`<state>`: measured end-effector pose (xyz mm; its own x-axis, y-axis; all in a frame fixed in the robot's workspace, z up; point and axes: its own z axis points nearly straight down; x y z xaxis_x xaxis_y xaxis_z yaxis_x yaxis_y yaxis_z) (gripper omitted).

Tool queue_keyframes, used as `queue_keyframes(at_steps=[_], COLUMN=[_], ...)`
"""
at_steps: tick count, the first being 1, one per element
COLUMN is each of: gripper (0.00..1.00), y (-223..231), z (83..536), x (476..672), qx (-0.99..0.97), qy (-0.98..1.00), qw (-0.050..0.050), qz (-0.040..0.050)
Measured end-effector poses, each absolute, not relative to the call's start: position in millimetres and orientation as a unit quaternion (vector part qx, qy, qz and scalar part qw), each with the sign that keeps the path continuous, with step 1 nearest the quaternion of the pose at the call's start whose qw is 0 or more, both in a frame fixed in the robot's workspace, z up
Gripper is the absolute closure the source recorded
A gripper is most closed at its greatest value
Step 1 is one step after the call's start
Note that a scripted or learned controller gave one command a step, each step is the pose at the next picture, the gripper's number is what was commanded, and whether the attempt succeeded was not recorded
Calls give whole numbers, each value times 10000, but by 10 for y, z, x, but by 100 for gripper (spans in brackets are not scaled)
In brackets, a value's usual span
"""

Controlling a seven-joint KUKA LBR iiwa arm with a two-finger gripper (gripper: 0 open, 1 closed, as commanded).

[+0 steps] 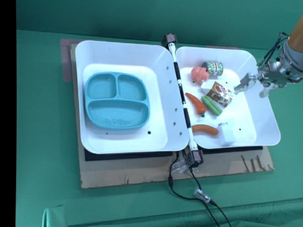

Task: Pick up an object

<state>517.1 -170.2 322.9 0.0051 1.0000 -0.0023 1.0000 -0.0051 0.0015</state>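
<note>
Gripper (254, 85): we saw it over the right bin's far right side, fingers spread wide, nothing between them.
Fingers: we logged one tip (244, 82) just beside the small carton; contact unclear. The other (264, 91) was nearer the bin's right rim.
Arm (293, 56): we noted it reaching in from the right, orange band at the frame edge.
Right bin (265, 126): we counted seven items, all lying in the bin.
Small carton (220, 94): middle of the bin, nearest the gripper.
Green can (214, 68): far side, by the pink toy (199, 74).
Carrot (196, 103) and cucumber (211, 105): side by side.
Sausage (205, 129): near side, white block (227, 133) beside it.
Left bin (161, 79): we saw a teal divided plate (117, 101).
</note>
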Motion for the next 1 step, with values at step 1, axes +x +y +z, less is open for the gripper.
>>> queue_keyframes(at_steps=[1], gripper=[0], y=[-1691], z=[2005], x=[5160], qx=[7090], qy=[7052], qw=[23], qz=[5])
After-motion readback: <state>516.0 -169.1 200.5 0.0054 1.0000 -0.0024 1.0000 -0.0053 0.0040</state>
